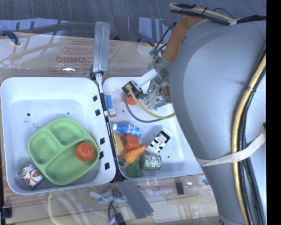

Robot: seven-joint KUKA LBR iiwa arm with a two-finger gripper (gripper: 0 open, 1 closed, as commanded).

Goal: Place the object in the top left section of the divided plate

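"Where was the claw [147, 93] when you looked down from the overhead camera?"

"Low over the right bin [116, 86], at about eleven o'clock on its floor, on the end of the grey arm [215, 93]. Cables and brackets crowded it, so I couldn't tell whether it was open, closed or gripping anything."

"And the object it was after?"

"My guess was the small orange piece [129, 100] just at the claw's nine o'clock, near the bin's wall. Only a rounded orange-red sliver showed under a dark bracket, too hidden to name. The other candidates, a blue bottle [126, 129], a carrot [133, 153], a black-and-white carton [159, 141] and a green can [151, 161], lay in a heap toward six o'clock."

"The plate?"

"A green divided plate [61, 170] in the left bin [42, 102], toward six o'clock, with two small pockets along its upper side and one large one below. A glossy red ball [85, 151] sat at the plate's three o'clock, in the large pocket. A printed can [29, 176] lay just off the plate's seven o'clock."

"So how should the grab go?"

"I'd say it should centre on the piece, close squarely and lift straight up clear of the wall. Then it should cross the divider high and come down over the pocket at ten o'clock, away from the ball."
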